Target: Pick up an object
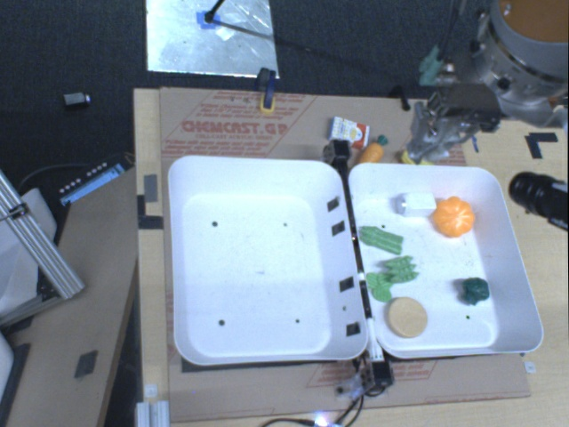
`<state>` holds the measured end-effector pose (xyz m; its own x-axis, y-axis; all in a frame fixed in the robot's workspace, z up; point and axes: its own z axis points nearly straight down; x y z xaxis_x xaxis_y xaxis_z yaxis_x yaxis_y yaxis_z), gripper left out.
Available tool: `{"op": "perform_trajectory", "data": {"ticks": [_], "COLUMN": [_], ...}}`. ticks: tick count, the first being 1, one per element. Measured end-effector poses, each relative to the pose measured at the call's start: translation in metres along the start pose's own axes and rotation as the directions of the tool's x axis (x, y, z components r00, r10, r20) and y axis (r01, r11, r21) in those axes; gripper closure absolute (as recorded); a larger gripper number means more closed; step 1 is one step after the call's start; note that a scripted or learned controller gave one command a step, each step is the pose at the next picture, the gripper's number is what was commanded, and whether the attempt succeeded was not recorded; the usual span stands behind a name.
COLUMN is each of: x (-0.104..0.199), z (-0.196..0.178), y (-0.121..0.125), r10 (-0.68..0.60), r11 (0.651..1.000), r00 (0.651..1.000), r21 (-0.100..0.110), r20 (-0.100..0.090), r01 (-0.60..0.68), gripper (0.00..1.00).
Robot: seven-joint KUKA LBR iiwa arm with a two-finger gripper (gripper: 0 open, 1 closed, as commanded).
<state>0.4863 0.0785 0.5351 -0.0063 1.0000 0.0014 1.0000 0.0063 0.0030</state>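
Brown bench with two white bins, arm up at the far right.

Right bin (507, 265) holds the objects: a white block (415, 205) near its far wall, an orange pumpkin (453, 217) just beside it, a green pod (380, 238) and a leafy green piece (393, 274) toward the divider, a dark green lump (474, 290) near the right wall, and a tan disc (407, 317) at the near side. Left bin (191, 238) lies beside it. Gripper (433, 145) hangs above the far rim of the right bin, apart from every object; whether its jaws are spread or pressed together cannot be told. A carrot (371, 153) and a small carton (348, 132) lie on the bench behind the bins.
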Motion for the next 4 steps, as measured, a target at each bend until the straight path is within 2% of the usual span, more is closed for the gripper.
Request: {"op": "perform_trajectory", "data": {"ticks": [4], "x": [0.090], "z": [0.000], "y": [0.001], "r10": [0.000], "r11": [1.000], "r00": [1.000], "r21": [0.001], "r20": [0.000], "r01": [0.000], "gripper": [1.00]}}
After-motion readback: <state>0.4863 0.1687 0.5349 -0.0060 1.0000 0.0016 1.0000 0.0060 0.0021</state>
